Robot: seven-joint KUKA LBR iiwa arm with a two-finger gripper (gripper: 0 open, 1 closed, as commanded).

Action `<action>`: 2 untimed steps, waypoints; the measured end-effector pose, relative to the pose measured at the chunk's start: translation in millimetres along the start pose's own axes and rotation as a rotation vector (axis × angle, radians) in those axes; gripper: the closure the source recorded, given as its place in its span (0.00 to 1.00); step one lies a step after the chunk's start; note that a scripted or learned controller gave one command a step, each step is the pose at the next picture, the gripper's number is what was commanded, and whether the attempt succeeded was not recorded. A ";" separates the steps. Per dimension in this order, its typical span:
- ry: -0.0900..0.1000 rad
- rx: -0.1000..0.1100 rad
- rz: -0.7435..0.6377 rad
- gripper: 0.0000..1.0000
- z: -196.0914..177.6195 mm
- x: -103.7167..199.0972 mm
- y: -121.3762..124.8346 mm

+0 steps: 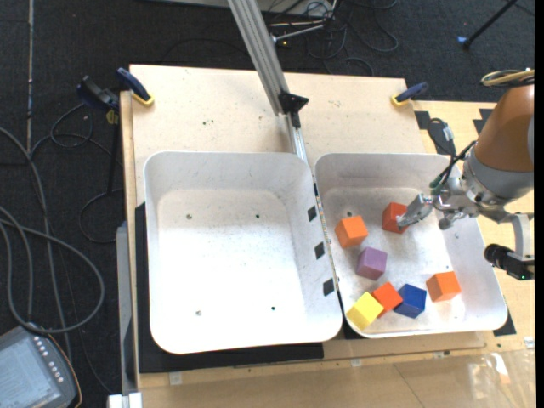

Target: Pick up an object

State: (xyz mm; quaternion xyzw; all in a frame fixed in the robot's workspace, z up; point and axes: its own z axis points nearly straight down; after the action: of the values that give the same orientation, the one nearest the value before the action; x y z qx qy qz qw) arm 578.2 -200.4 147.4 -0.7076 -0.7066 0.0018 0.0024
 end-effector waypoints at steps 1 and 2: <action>0.000 -0.001 -0.001 0.00 53.7 0.8 -0.7; -0.002 -0.008 0.000 1.00 39.9 -0.1 1.0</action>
State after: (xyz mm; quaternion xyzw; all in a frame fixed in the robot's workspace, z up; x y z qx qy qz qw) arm 579.0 -200.4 107.5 -0.7076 -0.7066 -0.0004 -0.0012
